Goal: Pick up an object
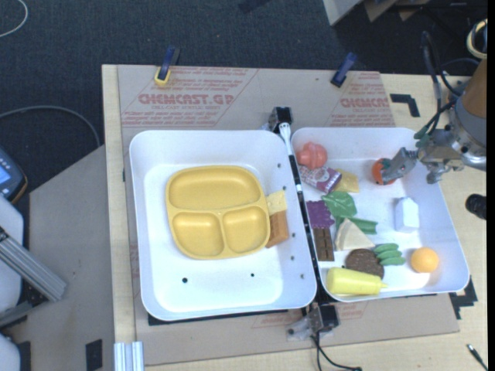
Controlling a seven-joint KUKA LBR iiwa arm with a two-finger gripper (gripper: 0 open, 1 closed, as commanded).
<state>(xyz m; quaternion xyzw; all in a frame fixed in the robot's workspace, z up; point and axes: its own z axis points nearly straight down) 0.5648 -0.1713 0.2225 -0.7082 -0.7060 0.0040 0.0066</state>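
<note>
Grey two-finger gripper [401,163] at upper right of frame, over right shallow white bin [447,215], touching or just beside small red-orange round toy [380,171]. Finger state: cannot tell. Best centred over toy before closing. Cardboard-covered bench [232,99], dark carpet [93,22] beyond.

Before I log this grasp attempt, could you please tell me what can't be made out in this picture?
- Claw, camera view: too small and blurred to tell open from shut, or whether it touches the red object.
- Red object: its right side is hidden behind the claw, so its kind is unclear.
- Arm: cut off by the right edge.
</note>
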